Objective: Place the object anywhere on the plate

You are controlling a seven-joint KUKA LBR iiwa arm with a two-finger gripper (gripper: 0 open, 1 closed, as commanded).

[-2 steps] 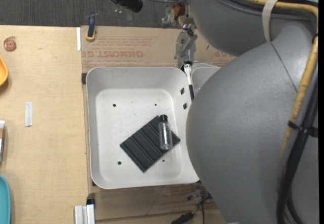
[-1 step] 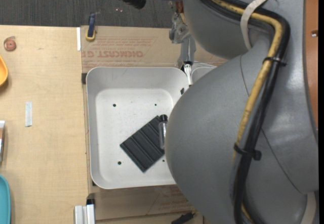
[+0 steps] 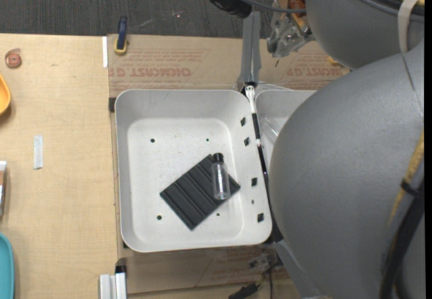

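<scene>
One small clear bottle [image 3: 219, 178] lies on the dark ridged plate [image 3: 197, 192] in the left bin [image 3: 135, 115]. Well apart, the grey arm [image 3: 351, 176] looms over the right bin (the tool's state cannot be told).

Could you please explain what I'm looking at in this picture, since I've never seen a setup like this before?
This is one camera fixed above a bench, looking down at a slant. The big grey shape on the right is a robot arm reaching in, so close that it hides most of the right bin. The left bin is a shallow white tray holding a dark ribbed plate, set at an angle. A small clear bottle with a dark cap lies on the plate's right part. The bins rest on cardboard over the wooden bench.
</scene>
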